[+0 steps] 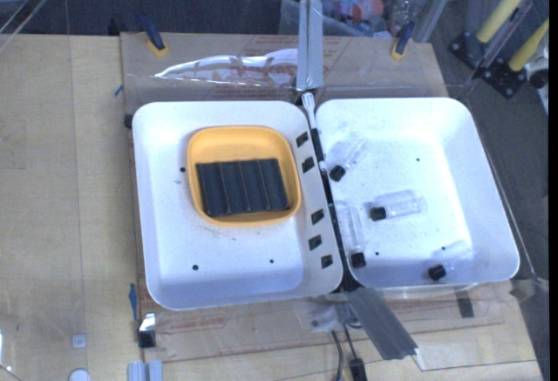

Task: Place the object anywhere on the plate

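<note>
On the plate [202, 144], square in its hollow, lies a dark ribbed block [242, 187], flat, with its long side running across. It covers most of the plate's floor, leaving only the yellow rim bare around it. If this block is the task's thing, the job looks done. Whether the claw is spread or pressed together I cannot tell.

Right of the plate, past the ridge where the two bins meet, four small clear vials with black caps lie scattered. One vial [344, 157] is level with the plate's upper half. A second [397, 206] lies further right of the plate, and a third [353, 235] is level with its lower edge. The fourth [445, 266] lies well to the plate's lower right.

The risks, as I judge them:
- Another grab at the block could drag it up the plate's sloped rim. Its lower right corner already sits close to that rim, so a small tug may tip it off.
- If a vial is meant instead, it is round, clear and hard to pinch.
- A vial set on the ribbed block would likely roll off the plate, since little bare floor is left.
</note>
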Robot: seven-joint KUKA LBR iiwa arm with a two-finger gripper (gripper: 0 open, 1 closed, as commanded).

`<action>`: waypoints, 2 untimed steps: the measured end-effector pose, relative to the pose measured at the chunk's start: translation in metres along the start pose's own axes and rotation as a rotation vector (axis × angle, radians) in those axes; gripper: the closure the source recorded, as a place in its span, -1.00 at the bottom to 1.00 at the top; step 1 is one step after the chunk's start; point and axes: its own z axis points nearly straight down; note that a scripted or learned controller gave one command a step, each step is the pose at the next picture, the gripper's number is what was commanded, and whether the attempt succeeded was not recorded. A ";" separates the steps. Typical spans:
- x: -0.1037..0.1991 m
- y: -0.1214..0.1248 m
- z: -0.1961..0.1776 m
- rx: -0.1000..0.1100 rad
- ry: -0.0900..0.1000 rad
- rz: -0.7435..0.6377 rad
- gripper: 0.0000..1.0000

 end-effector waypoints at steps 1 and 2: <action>-0.008 -0.006 0.001 0.004 -0.002 -0.236 1.00; -0.020 -0.021 0.053 -0.004 -0.001 -0.683 1.00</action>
